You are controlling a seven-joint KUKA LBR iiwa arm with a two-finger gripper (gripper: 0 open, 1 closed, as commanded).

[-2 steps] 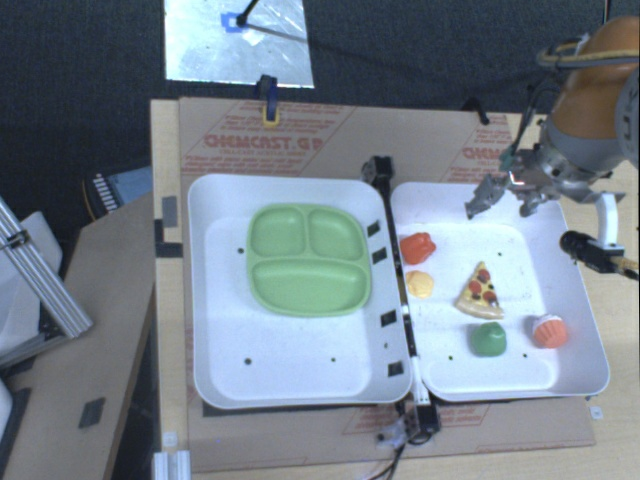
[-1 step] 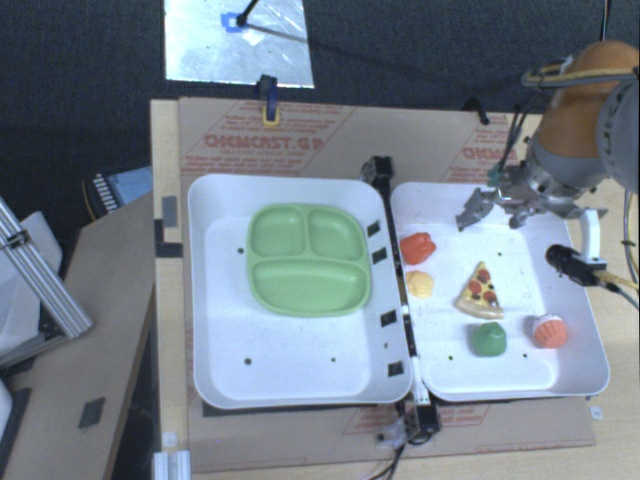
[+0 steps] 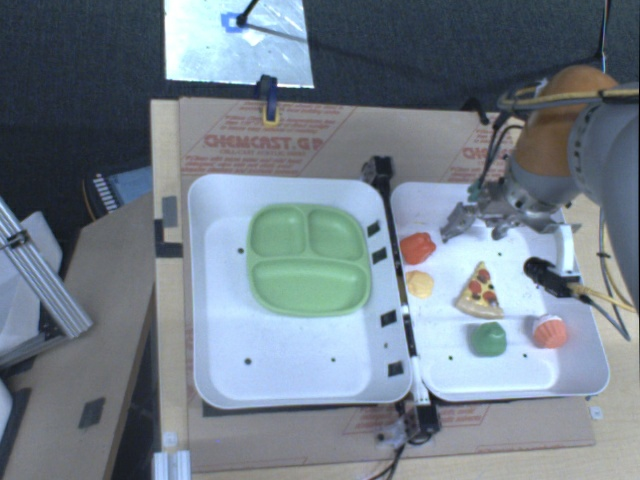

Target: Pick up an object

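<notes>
The right bin (image 3: 580, 368) holds several toy foods. An orange-red pepper (image 3: 417, 247) lies near its left wall, with a small yellow piece (image 3: 420, 285) just below it. A pizza slice (image 3: 480, 291) sits in the middle, a green round piece (image 3: 488, 339) lies toward the front, and an orange cupcake-like piece (image 3: 549, 332) is at the front right. My gripper (image 3: 477, 226) hangs over the back of this bin, up and to the right of the pepper. Its fingers are spread open with nothing between them.
The left bin (image 3: 215, 368) holds a green divided plate (image 3: 305, 259). A black divider with clips (image 3: 392, 268) runs between the bins. The grey arm with its orange band (image 3: 560, 118) enters from the right, and a black fitting with cables (image 3: 548, 274) juts over the right bin.
</notes>
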